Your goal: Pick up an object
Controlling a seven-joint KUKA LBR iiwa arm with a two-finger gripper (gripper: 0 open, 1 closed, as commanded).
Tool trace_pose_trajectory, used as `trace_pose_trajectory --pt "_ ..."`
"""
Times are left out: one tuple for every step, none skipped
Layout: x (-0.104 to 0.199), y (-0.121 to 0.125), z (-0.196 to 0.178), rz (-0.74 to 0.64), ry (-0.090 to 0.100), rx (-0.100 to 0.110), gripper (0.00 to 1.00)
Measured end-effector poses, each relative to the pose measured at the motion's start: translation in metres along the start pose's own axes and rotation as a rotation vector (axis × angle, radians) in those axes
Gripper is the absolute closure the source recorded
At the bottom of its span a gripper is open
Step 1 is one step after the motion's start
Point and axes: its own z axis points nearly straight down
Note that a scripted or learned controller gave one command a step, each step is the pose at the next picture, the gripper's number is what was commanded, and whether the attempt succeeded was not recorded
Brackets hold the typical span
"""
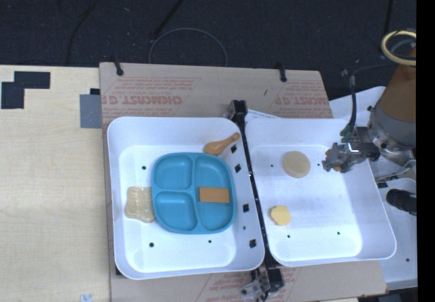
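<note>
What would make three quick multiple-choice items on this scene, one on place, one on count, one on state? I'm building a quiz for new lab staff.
1. Where does the orange block lie?
A. on the blue divided plate
B. in the right bin
C. on the cardboard

2. How many loose things lie in the right bin?
A. none
B. two
C. four

3. The claw is:
A. over the left bin
B. over the right bin
C. off the bench

Key: 1 A, it sits in a plate compartment; 2 B, tan round piece and yellow piece; 3 B, near that bin's right wall.
</note>
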Motion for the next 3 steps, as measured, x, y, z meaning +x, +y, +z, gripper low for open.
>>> trace_pose_trajectory --pt "0.053 -0.003 0.012 -0.001 0.003 0.008 1.00" --pt "0.102 -0.008 0.006 -0.002 0.003 0.007 1.00" --pt "0.153 -0.006 0.019 -0.002 0.003 0.010 1.00"
